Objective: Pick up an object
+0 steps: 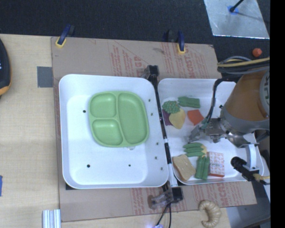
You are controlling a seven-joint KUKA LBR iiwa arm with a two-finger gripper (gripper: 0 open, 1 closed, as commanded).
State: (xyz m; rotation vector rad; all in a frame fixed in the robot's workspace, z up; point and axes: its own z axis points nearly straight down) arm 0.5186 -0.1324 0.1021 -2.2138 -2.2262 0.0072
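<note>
Two shallow white plastic bins sit side by side on a brown cardboard sheet [109, 56]. The left bin [76, 165] holds a pale green three-compartment plate [118, 118]. The right bin [173, 87] holds toy foods: a green bean pod [189, 101], a yellow piece [177, 119], an orange-red block [195, 116], a tan bread slice [183, 166]. The metal two-finger gripper [199, 133] hangs low over the right bin, just above another green pod [194, 149].
</note>
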